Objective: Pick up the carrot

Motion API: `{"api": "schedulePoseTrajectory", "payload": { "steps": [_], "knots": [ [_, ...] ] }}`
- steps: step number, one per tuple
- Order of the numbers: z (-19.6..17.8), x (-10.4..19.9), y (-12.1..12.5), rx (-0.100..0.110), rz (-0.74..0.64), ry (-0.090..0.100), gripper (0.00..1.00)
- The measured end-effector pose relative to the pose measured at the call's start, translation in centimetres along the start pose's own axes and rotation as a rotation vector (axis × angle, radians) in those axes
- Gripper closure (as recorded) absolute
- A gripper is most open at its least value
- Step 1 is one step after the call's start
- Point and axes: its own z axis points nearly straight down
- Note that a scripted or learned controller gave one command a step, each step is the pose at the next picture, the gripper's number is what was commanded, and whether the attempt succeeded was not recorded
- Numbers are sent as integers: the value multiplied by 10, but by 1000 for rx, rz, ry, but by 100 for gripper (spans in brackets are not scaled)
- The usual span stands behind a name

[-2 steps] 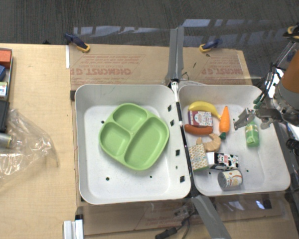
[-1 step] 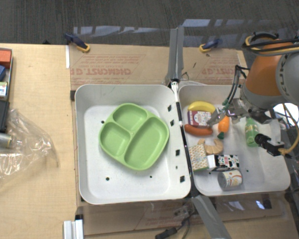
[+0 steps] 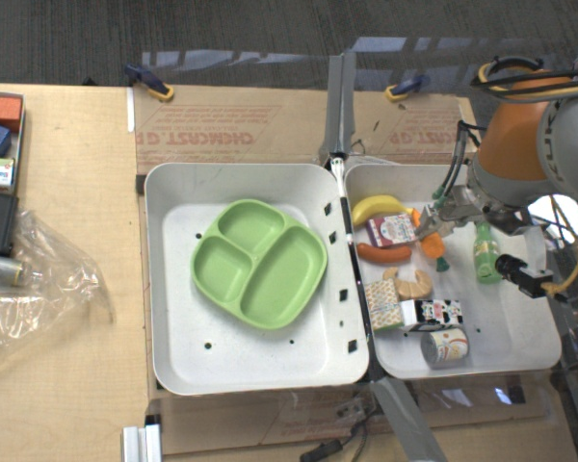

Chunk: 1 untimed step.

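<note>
The carrot [image 3: 432, 245] is a small orange piece with a green tip, lying in the right bin [image 3: 520, 349] between the red sausage [image 3: 383, 252] and the green bottle [image 3: 485, 251]. My gripper [image 3: 433, 218] reaches in from the right and hangs directly over the carrot's upper end, at or very near it. The gripper body hides part of the carrot. I cannot see whether the carrot is held.
Around the carrot lie a banana [image 3: 380, 205], a red-and-white packet [image 3: 393, 229], a croissant [image 3: 411, 282], a patterned box [image 3: 383, 305], a small milk carton [image 3: 436, 312] and a can [image 3: 445, 346]. The left bin [image 3: 173, 354] holds a green divided plate [image 3: 259, 263].
</note>
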Motion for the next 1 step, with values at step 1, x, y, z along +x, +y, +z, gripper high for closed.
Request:
{"api": "schedulePoseTrajectory", "payload": {
  "steps": [1],
  "knots": [
    [-81,79,59,17,179,1,100]
  ]
}}
